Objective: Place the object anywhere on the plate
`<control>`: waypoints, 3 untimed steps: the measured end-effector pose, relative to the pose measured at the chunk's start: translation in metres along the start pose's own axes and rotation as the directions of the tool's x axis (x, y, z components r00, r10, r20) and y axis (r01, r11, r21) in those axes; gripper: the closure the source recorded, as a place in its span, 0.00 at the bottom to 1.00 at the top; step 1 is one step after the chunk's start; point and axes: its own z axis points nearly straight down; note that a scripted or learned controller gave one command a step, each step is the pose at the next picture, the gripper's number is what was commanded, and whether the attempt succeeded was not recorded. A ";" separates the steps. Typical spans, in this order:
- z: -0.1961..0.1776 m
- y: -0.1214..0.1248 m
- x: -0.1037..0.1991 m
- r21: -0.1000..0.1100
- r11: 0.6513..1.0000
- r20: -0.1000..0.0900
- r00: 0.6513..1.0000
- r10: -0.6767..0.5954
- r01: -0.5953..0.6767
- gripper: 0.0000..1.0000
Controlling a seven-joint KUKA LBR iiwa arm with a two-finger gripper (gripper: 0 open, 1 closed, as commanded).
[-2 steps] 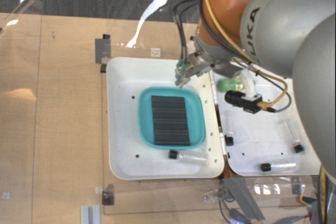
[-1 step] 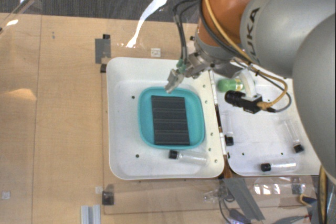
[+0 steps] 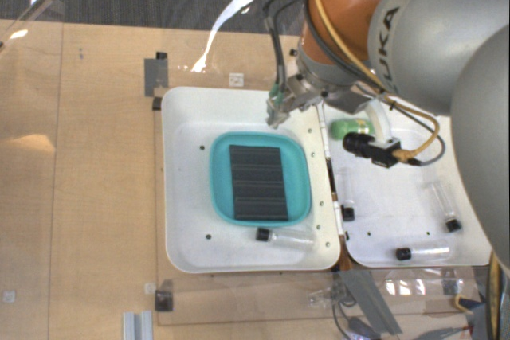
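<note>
Plate [image 3: 260,178] — gripper [image 3: 275,115] above rim.

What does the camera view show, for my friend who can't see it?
A grey robot arm reaches over two white bins, its pincer just above a teal plate in the left bin. A green object lies in the right bin.

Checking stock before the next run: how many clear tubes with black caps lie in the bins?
3. One tube lies in the left bin below the teal plate; two, and, lie in the right bin. The arm may hide more.
</note>
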 end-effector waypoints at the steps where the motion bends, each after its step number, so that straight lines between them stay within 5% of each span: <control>1: 0.000 0.000 0.000 0.000 1.000 0.000 1.000 0.000 0.000 0.00; 2: -0.070 -0.034 -0.074 0.013 0.999 -0.003 1.000 0.031 -0.031 0.00; 3: -0.001 -0.065 0.005 0.015 0.999 -0.006 0.999 -0.038 0.038 0.00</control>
